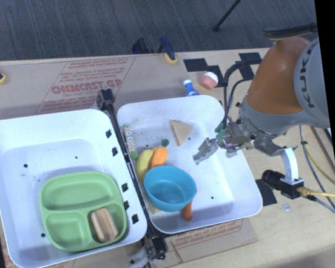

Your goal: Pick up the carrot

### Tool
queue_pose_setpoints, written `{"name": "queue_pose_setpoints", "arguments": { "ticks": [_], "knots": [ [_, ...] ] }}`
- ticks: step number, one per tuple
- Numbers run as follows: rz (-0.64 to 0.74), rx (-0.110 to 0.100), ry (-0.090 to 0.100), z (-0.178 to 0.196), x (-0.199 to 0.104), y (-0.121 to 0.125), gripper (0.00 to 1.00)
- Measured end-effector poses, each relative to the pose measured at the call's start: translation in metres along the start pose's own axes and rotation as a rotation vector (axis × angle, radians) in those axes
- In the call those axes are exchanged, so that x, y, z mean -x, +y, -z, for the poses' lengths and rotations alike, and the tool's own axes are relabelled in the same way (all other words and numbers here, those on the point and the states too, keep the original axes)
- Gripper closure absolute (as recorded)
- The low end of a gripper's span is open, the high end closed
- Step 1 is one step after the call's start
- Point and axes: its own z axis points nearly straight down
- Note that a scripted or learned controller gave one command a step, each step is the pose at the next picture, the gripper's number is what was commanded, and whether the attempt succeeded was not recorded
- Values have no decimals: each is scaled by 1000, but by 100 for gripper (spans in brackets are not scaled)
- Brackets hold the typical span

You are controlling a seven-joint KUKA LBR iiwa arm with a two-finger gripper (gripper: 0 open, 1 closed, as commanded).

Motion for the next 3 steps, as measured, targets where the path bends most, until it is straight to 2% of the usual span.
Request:
{"name": "queue_pose_setpoints", "arguments": {
  "ticks": [1,2,3],
  "knots": [
    [97,3,-4,-126,-48,37,0],
    [-142,1,-2,-136,-69,91,0],
    [-133,-6,0,-126,-70,90,100]
  ]
}}
